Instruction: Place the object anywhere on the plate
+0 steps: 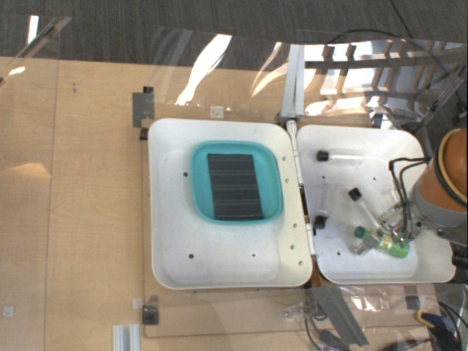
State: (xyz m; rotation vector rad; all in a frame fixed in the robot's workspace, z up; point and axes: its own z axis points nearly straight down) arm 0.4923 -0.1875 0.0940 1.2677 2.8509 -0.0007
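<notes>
Teal, with a dark ribbed mat lying on it, the plate (272,189) sits in the left bin (168,262) and carries nothing of the task's yet. The arm (444,185) comes in from the right over the right bin (439,269), and its gripper (398,232) is low in that bin's near right part, right at a green object (393,248) that lies on the bin floor. Whether the gripper is parted or closed cannot be told at this size, and nothing shows the green object clamped or lifted; it looks to be resting on the floor with a clear, tube-like piece (369,241) beside it. Other small things lie well apart in the same bin: a clear tube with a black cap (322,155) near the far wall, a small black piece (355,194) toward the middle, and another black piece (319,221) by the wall between the bins. As a judgement, the task is at its start: the pick is being tried, and the grasp, the lift, the carry across to the left bin and the release on the plate are all left to do.
</notes>
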